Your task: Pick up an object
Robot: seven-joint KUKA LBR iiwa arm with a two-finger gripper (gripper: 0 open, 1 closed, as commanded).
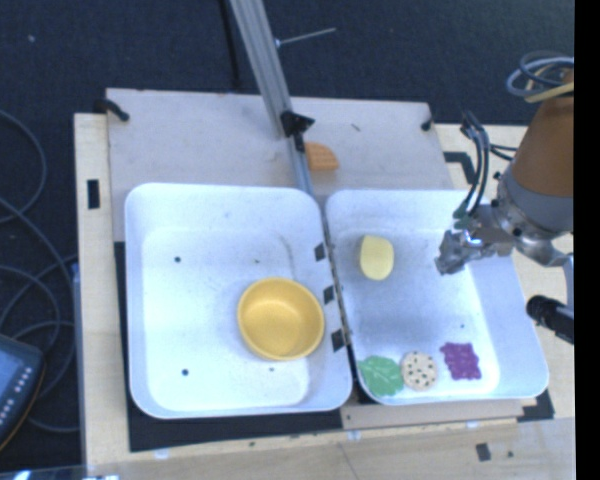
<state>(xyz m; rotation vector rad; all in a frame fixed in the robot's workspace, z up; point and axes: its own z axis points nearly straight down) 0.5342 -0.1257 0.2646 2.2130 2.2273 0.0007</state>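
Observation:
The right bin [500, 308] holds a pale yellow rounded piece [376, 257] near its upper left, and along its front edge a green leafy piece [381, 374], a round cookie [418, 370] and a purple piece [461, 360]. A yellow bowl [279, 317] sits in the left bin [180, 268]. My gripper [454, 253] hangs over the right bin's upper right part, to the right of the pale yellow piece and apart from it. Nothing shows between its fingers.
A slanted metal post [270, 78] rises from behind the seam between the bins. An orange object [321, 157] lies on the bench behind the bins. Cables run along the arm [545, 168] at the right.

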